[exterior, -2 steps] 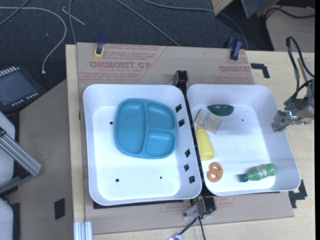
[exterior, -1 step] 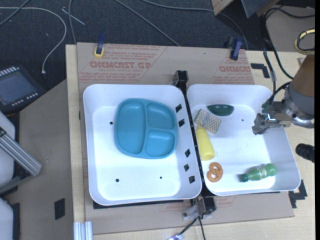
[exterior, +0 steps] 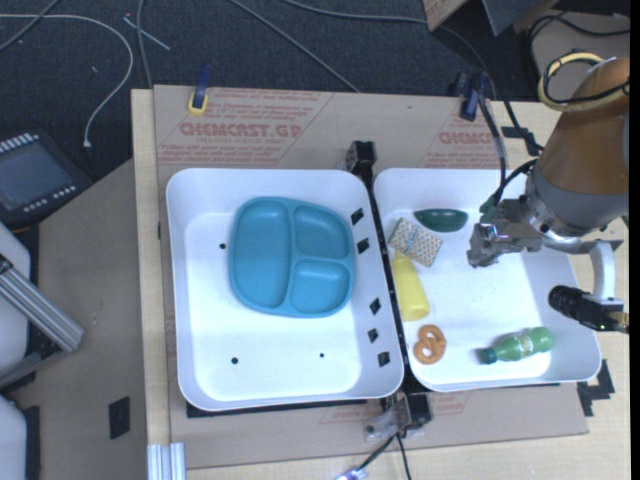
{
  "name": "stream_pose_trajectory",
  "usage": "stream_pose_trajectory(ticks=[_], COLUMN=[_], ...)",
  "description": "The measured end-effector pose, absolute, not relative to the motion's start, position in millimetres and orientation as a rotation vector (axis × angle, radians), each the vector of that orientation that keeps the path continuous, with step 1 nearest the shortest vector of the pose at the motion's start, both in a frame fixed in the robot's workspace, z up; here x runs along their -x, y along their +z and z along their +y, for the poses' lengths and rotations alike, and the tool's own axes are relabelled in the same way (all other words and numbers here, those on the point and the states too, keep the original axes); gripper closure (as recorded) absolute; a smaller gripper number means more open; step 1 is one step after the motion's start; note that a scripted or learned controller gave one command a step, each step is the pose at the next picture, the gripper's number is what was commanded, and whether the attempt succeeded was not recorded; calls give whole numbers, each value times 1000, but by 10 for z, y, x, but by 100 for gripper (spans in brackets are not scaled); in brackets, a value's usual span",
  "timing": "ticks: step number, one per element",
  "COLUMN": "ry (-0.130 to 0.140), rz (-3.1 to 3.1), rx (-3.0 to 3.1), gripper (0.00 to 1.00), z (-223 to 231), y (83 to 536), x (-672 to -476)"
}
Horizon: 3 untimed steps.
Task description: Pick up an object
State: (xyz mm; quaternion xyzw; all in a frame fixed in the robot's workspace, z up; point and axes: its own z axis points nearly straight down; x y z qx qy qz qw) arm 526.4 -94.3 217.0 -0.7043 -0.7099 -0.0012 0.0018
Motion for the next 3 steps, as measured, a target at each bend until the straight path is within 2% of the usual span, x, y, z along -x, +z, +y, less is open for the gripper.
stream_pose_trajectory(ticks=[1, 2, 3], ry=[-2, -4, 1], rz=[-2226, -2229, -2225], rx=[2211, 2212, 2211], gripper=[100, 100, 100], z=[-448, 169, 726], y=[2257, 2336, 2254], x=[-5189, -5195, -5097])
